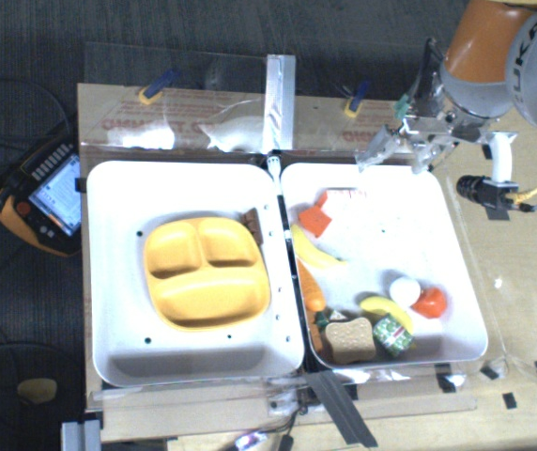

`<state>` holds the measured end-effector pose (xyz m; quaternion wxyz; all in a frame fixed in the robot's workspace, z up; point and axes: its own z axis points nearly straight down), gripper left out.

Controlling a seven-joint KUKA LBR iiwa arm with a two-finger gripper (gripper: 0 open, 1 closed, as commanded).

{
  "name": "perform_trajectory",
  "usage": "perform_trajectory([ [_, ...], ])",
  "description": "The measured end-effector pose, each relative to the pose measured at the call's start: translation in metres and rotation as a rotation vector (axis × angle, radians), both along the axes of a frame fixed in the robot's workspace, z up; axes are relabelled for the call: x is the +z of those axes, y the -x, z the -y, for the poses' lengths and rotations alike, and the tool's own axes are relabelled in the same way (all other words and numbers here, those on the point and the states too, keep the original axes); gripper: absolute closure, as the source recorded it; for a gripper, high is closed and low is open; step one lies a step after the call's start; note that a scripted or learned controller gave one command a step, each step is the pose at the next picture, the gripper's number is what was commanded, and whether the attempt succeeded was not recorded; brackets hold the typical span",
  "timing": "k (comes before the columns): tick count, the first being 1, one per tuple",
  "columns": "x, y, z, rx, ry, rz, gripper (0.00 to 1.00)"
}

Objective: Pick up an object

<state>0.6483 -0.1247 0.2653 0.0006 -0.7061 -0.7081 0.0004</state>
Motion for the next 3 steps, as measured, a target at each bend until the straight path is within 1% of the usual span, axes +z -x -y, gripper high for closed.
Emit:
perform_trajectory([
  [1, -0.172, 0.041, -0.005, 0.175, 0.000, 0.003, 0.00],
  [2, -0.128, 0.126, 0.007, 0.108, -0.001, 0.000, 0.00],
  [3, -0.176, 0.161, 0.039, 0.111, 0.001, 0.010, 0.00],
])
